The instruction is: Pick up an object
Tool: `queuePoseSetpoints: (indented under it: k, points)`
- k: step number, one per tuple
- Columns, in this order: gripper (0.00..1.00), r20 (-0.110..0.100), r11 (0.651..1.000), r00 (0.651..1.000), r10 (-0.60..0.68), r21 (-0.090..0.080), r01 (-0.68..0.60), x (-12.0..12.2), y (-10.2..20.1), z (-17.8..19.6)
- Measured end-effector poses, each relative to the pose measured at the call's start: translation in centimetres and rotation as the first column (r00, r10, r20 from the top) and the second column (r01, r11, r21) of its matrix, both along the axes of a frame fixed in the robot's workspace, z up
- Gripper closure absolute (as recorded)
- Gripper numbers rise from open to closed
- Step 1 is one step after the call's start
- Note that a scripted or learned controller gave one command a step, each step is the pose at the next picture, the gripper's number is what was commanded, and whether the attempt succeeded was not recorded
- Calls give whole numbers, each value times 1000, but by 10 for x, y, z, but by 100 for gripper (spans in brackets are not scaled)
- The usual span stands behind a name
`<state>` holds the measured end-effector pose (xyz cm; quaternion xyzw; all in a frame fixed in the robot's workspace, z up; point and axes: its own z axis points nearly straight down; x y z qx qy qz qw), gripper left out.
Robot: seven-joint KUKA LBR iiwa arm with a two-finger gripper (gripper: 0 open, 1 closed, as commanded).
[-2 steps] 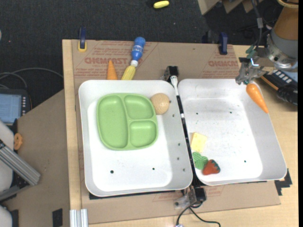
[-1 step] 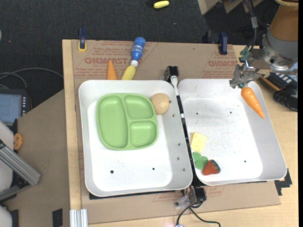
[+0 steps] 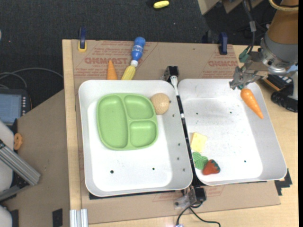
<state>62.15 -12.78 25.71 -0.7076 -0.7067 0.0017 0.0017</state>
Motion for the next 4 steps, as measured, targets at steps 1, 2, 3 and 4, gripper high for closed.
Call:
queuePoseSetpoints:
  k: [1, 2, 3, 4]
  points:
    - [100, 9, 1000, 1000, 2, -2, -2, 14, 4, 3]
    - [100, 10, 1000, 1000, 3, -2, -3, 33, 10, 13]
    - [100, 10, 1000, 1000, 2, -2, -2, 45, 18, 17]
    - [100, 0, 1000, 1000, 3, 2, -3, -25, 54, 20]
